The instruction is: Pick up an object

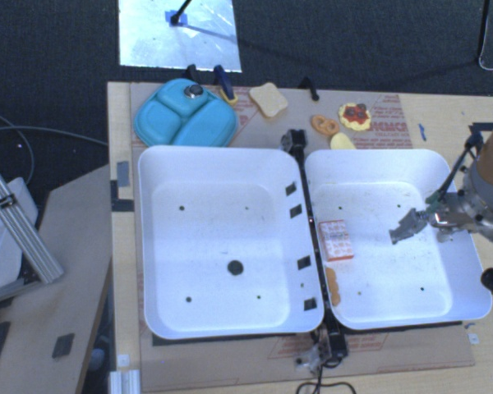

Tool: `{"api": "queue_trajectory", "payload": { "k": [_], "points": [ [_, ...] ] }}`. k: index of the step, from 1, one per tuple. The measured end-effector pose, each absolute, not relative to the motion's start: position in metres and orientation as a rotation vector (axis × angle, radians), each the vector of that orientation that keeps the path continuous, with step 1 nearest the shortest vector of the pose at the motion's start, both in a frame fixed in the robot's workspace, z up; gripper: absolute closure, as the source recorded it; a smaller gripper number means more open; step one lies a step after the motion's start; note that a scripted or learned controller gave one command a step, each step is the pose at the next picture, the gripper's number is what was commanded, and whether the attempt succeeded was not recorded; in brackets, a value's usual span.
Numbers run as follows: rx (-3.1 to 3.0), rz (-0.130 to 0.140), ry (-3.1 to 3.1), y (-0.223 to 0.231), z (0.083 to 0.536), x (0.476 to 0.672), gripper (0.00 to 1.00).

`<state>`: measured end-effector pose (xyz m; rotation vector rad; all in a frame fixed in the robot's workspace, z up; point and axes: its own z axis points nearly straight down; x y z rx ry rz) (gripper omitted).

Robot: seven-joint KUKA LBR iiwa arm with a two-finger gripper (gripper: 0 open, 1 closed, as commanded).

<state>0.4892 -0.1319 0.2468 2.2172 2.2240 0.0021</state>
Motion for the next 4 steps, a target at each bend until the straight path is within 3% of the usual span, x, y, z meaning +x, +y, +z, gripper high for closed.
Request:
{"api": "queue_trajectory", "payload": {
  "k": [1,2,3,4],
  "points": [
    [2.213,0.002,2.233,-0.057,0.182,0.487,0.0],
    [2.216,0.007,2.22,-0.06,0.195,0.489,1.0],
    [2.203,0.012,2.234,0.034,0.216,0.544,1.0],
    [2.224,0.0,2.218,-0.014,0.223,0.505,1.0]
  ]
}}
